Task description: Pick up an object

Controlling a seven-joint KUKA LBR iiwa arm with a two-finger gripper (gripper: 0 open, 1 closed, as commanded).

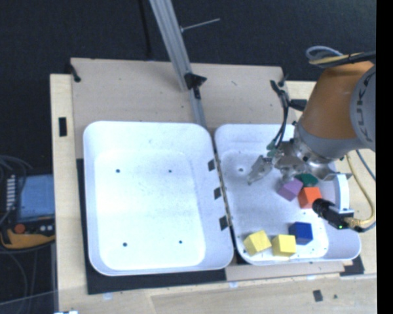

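Note:
My gripper hangs over the upper middle of the right bin, open, with nothing between its fingers. One grey finger points down-left towards the bin floor. Just right of the gripper lie a purple block, an orange block and a green piece partly hidden under the wrist. A blue cube and two yellow blocks sit near the bin's front edge.
The left bin stands beside the right one, with small clips along the shared rim. A slanted metal rail rises behind the bins. Cables and a pendant lie off the bench at the left.

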